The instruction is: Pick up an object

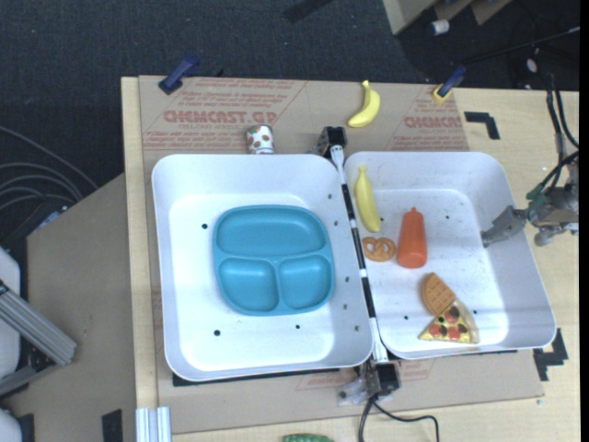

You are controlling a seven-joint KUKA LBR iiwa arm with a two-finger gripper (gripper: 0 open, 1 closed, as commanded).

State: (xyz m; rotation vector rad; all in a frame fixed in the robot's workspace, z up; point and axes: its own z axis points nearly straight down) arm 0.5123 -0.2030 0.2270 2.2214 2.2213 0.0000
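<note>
The right bin (479, 178) holds a yellow banana (367, 201) along its left wall. Beside it lie a small brown pretzel (378, 247) and an orange-red bottle (412, 238). Nearer the front are a tan waffle-like piece (439, 293) and a pizza slice (450, 327). My gripper (512, 224) sits low at the bin's right rim, well to the right of the bottle, with nothing visibly in it.
The left bin (184, 339) carries a blue divided plate (273, 258). On the board behind the bins lie a second banana (365, 108) and a small spotted toy (261, 139). Cables hang at the far right.
</note>
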